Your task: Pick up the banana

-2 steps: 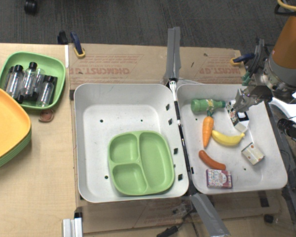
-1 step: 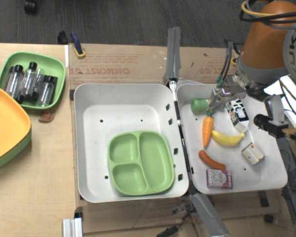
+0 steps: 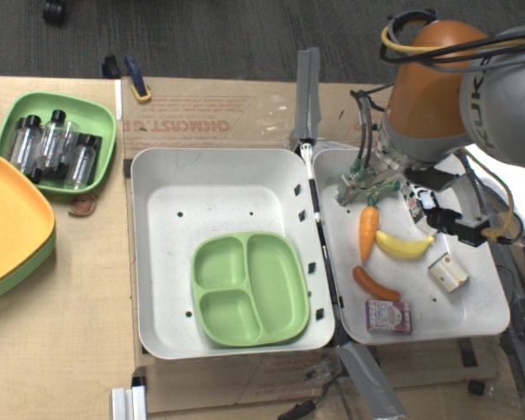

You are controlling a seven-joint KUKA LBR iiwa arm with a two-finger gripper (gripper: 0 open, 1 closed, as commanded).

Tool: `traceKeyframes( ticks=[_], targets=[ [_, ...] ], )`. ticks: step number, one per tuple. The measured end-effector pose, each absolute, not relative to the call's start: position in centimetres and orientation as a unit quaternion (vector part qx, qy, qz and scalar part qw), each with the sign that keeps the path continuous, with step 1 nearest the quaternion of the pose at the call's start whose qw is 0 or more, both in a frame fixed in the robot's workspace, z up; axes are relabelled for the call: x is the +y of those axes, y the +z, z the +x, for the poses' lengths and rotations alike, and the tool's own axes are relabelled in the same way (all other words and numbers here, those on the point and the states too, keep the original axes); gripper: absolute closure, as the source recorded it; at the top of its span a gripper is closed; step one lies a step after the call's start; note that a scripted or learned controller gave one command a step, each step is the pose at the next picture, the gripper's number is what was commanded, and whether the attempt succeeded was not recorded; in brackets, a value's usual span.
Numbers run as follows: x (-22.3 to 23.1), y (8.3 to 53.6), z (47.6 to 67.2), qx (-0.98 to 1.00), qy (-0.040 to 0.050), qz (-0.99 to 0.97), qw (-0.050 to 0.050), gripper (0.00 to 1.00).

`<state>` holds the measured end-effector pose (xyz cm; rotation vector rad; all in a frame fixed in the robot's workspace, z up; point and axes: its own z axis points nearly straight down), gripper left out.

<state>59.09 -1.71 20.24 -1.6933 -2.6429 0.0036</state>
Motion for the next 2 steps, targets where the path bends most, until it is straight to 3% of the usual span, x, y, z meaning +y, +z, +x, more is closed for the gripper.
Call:
traceKeyframes(
  ticks=[1,2],
  targets=[
    [-7.2,19.1,55.4,-0.926,0.0000,-0.378,0.000,1.00],
    [-9.2,19.9,57.6,-0.831,0.0005,-0.556,0.000,1.00]
  ],
)
